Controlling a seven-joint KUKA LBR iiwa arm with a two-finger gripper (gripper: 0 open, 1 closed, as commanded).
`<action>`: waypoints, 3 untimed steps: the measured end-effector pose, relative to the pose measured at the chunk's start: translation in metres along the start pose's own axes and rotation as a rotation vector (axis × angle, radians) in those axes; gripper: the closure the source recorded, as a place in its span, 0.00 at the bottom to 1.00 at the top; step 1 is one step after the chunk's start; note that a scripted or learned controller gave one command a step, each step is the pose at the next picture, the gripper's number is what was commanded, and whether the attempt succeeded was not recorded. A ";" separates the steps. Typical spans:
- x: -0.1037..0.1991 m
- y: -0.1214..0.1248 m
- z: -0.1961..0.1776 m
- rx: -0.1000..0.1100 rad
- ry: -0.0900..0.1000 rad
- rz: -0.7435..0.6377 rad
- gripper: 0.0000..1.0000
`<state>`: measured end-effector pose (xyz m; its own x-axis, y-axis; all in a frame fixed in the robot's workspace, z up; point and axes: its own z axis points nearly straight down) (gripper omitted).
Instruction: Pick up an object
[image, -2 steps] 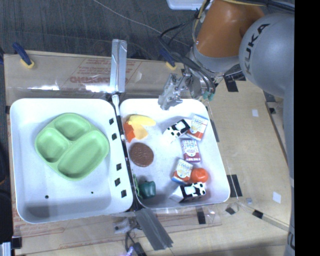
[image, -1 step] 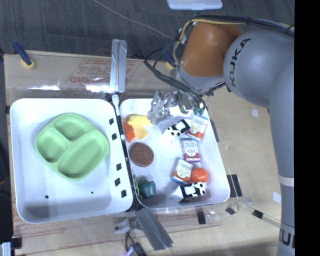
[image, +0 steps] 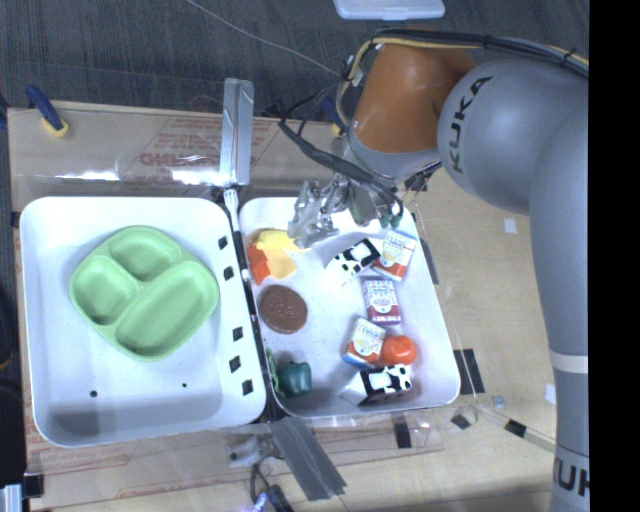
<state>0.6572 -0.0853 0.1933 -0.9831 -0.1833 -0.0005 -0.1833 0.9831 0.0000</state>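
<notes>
Camera view — your right bin (image: 440, 345) holds a yellow piece (image: 275, 243) with an orange block (image: 259, 266) touching it, a brown disc (image: 283, 309), a green toy (image: 294, 377), an orange ball (image: 398, 351), two cow-print cartons (image: 352, 259) and three small cartons. The middle carton (image: 381, 300) stands with its long axis running up-down in the picture. Your left bin (image: 40, 330) carries a green divided plate (image: 144, 290). The gripper (image: 316, 222) hangs over the bin's upper left, just above the yellow piece; you cannot tell how it is set — glare and cables blur it.

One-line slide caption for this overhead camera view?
KUKA arm's pincer hovers over the right bin of small toys; a green divided plate sits in the left bin.
</notes>
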 end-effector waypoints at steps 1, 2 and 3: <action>-0.002 0.013 0.001 -0.001 0.002 -0.041 1.00; -0.003 0.020 0.001 -0.001 0.003 -0.125 1.00; -0.007 0.034 -0.030 0.002 -0.004 -0.319 1.00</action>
<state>0.6578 -0.0502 0.2238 -0.8758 -0.4826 -0.0046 -0.4826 0.8759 -0.0023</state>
